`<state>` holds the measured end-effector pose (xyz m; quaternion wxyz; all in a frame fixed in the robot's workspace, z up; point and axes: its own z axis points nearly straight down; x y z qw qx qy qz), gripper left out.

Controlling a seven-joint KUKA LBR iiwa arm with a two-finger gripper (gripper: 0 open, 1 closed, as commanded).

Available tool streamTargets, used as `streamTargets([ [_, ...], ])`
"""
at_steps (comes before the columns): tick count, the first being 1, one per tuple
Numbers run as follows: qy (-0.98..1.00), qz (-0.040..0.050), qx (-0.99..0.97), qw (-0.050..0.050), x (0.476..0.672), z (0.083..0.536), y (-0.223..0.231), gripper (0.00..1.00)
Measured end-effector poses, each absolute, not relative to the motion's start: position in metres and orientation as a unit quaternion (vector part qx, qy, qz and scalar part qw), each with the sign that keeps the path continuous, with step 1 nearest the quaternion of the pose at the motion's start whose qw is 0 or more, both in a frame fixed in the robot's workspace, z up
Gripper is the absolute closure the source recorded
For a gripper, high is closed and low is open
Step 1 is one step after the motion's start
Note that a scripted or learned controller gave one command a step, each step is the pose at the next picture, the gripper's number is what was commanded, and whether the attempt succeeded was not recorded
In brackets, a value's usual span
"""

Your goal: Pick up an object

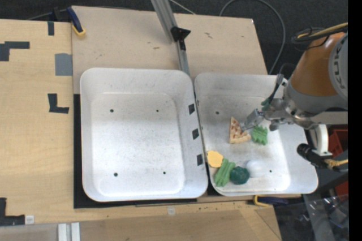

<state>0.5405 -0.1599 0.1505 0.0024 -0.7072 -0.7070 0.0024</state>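
Arm: grey with an orange band (317, 67), reaching in from 3 o'clock over the right bin.
Jaws: the gripper (253, 121) sits low in the right bin, its dark fingers pointing toward 8 o'clock; whether they are open or closed I cannot tell, and nothing is clearly seen between them.
Pizza slice: a small toy wedge (237, 130), tan with red spots, lying flat near the middle of the right bin, just at the 8 o'clock side of the gripper tip, touching it or nearly so.
Light green piece: a leafy toy (259, 134) just at 5 o'clock of the gripper, beside the pizza slice on its 3 o'clock side.
Yellow piece: a small rounded toy (214, 158) by the right bin's 9 o'clock wall, toward the near end.
Green stalks: a ribbed green toy (224, 172) at 5 o'clock of the yellow piece, touching it or close to it.
Dark green lump: a rounded toy (239, 175) just at 3 o'clock of the stalks.
White piece: a pale rounded thing (255, 167), hard to tell from the bin floor, at 2 o'clock of the dark green lump.
Right bin: shallow and white (226, 87), holding all the toys in its near half.
Left bin: shallow and white (136, 138), side by side with the right bin.
Worktop: pale wood (34, 138) with grey and black tape marks at 9 o'clock.
Metal rail: a slanted silver bar (161, 2) running from 12 o'clock down to the gap between the bins.
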Motion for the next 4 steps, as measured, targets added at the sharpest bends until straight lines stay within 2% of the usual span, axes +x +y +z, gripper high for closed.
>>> streamTargets([
  [1,-0.707,0.0022,-0.707,0.003,0.542,0.106,-0.159,0.0],
  [2,-0.707,-0.0019,-0.707,-0.004,0.546,0.096,-0.16,0.0],
  [3,-0.708,-0.0036,-0.706,-0.006,0.547,0.108,-0.16,1.0],
  [4,-0.708,-0.0008,-0.707,-0.002,0.557,0.156,-0.162,1.0],
])
